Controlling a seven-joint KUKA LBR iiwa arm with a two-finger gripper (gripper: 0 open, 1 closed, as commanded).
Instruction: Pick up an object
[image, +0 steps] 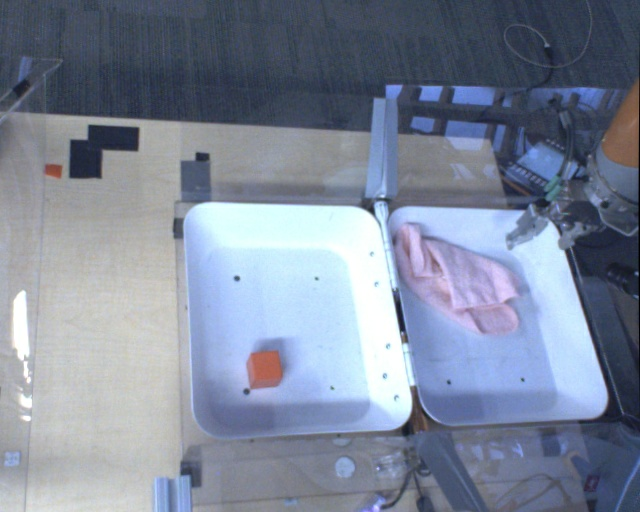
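Note:
A crumpled pink cloth (458, 281) lies in the upper left part of the right bin (560, 400). A small orange block (265, 369) sits near the front left of the left bin (300, 240). My gripper (546, 230) hangs over the right bin's far right corner, to the right of the cloth and apart from it. It is open, its two fingers spread wide with nothing between them.
A metal divider rail (381, 160) runs between the bins toward the back. Cables and equipment (540, 150) crowd the area behind the right bin. Black patches (100, 148) mark the wooden bench at the far left.

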